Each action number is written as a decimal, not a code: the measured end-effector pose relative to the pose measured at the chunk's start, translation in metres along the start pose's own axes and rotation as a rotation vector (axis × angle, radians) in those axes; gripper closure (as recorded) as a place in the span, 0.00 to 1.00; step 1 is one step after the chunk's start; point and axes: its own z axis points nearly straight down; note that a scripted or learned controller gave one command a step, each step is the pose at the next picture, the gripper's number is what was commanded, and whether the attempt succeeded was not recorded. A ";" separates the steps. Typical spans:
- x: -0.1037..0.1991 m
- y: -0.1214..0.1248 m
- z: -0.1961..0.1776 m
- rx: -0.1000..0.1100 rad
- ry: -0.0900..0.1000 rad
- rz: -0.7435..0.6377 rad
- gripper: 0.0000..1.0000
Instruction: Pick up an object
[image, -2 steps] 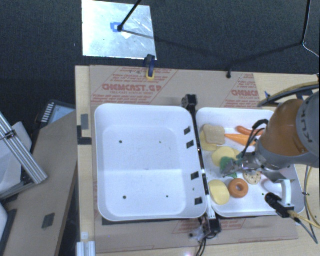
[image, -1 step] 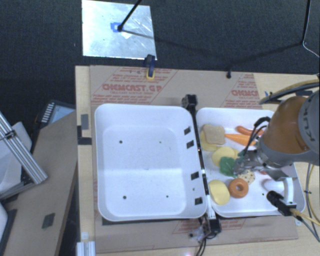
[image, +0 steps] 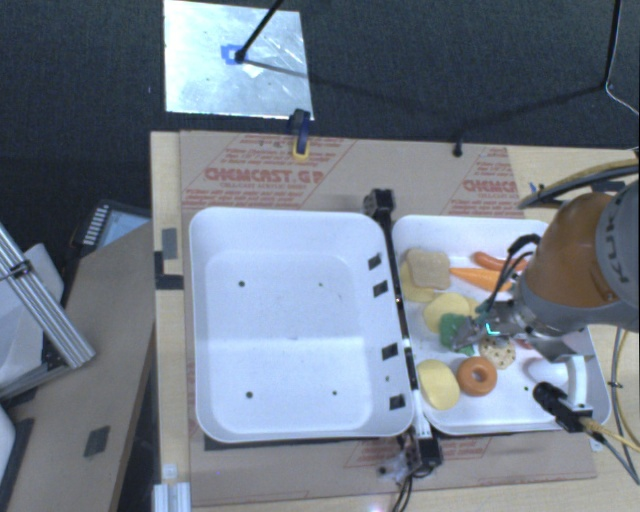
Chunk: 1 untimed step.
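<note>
My gripper (image: 470, 335) is low in the right bin (image: 520, 415), its tip over a small green piece (image: 452, 326) that lies against a yellow round object (image: 446, 308). Just below it sit a speckled cookie-like piece (image: 498, 352), an orange ring (image: 477, 376) and a yellow lemon-shaped object (image: 437, 384). Farther back lie a tan bread slice (image: 428, 268) and an orange carrot (image: 482, 270). The wrist hides the fingers, so I cannot see whether anything is between them.
The left bin (image: 290, 325) lies beside the right one, parted by a ridge with black clips (image: 385, 290). The arm's orange band (image: 585, 250) covers the right bin's far right side. A yellow clamp (image: 300, 135) sits at the bench's back edge.
</note>
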 end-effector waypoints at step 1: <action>0.024 -0.013 0.013 0.005 0.001 -0.003 0.00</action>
